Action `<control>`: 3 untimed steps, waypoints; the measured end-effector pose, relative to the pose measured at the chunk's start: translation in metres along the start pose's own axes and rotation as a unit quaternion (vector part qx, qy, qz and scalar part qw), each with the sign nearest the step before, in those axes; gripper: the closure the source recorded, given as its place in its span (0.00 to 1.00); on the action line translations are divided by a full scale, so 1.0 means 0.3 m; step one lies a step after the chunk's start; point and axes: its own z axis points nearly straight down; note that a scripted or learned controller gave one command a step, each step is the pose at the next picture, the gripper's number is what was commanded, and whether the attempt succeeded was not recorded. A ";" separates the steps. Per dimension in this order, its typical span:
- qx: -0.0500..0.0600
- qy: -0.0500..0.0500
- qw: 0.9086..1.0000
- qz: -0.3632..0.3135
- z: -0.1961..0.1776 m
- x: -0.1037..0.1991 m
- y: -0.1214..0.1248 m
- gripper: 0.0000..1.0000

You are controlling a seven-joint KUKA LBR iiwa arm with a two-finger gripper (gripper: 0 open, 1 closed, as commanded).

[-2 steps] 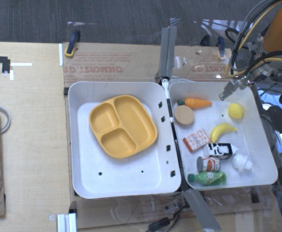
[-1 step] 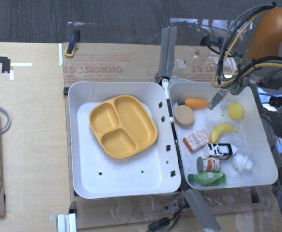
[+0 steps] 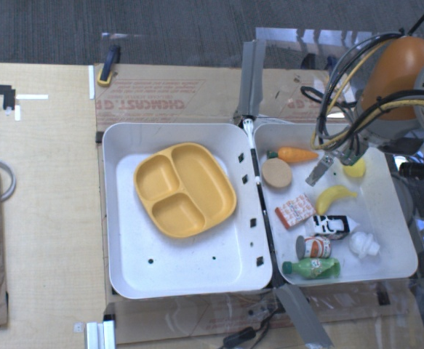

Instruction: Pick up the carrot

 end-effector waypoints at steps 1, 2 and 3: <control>0.000 -0.001 0.998 -0.057 -0.309 -0.070 0.010 0.00; 0.000 0.000 0.995 -0.095 -0.170 -0.010 0.094 0.00; 0.000 -0.001 0.993 -0.119 -0.252 -0.061 0.037 0.00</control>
